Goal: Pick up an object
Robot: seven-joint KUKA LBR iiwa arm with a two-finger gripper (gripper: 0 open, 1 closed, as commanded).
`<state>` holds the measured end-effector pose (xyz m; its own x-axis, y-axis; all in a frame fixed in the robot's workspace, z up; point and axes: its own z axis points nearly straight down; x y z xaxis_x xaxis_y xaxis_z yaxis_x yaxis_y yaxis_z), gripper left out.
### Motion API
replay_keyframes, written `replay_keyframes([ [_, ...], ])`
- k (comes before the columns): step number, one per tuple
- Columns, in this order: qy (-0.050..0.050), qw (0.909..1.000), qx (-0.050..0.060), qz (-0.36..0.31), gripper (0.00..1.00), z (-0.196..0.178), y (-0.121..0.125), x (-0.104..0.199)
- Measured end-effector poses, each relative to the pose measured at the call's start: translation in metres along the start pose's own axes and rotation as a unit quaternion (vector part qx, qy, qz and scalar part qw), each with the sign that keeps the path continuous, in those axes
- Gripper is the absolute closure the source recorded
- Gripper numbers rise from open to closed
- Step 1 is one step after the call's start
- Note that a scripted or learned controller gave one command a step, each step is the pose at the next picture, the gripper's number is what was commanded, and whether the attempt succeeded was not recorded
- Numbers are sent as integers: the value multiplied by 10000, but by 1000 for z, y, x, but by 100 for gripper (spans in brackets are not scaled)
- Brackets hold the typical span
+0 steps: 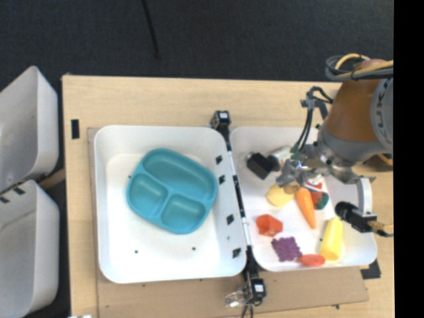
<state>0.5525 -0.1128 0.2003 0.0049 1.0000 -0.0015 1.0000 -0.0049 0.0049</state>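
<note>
Toy foods crowd the right shallow white bin [371, 247]: a pale yellow rounded plastic piece [279, 195] near its middle, with an orange plastic carrot [306, 207] touching it, a yellow plastic corn cob [332, 238] toward the front right corner, a purple grape cluster [286, 248] and a small red piece [312, 260] along the front edge, a red-orange pepper-like piece [269, 225] near the left wall, and a black block [261, 165] toward the back left. The grey arm with its orange band [354, 121] leans in over the bin's right back part, its gripper [296, 176] low, just above the pale yellow piece; whether the claw is spread or closed cannot be told. The left white bin [106, 244] holds a teal divided plastic plate [172, 190] at its middle.
</note>
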Motion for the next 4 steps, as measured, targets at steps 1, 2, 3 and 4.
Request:
replay_keyframes([
  [1, -1, 10000, -4, -35, 100, -43, 2, -2],
  [2, 13, 10000, 22, -60, 100, -45, 0, 59],
  [3, 8, 10000, 25, -46, 100, -31, -14, 90],
  [4, 9, 10000, 12, -47, 100, -46, -18, 95],
])
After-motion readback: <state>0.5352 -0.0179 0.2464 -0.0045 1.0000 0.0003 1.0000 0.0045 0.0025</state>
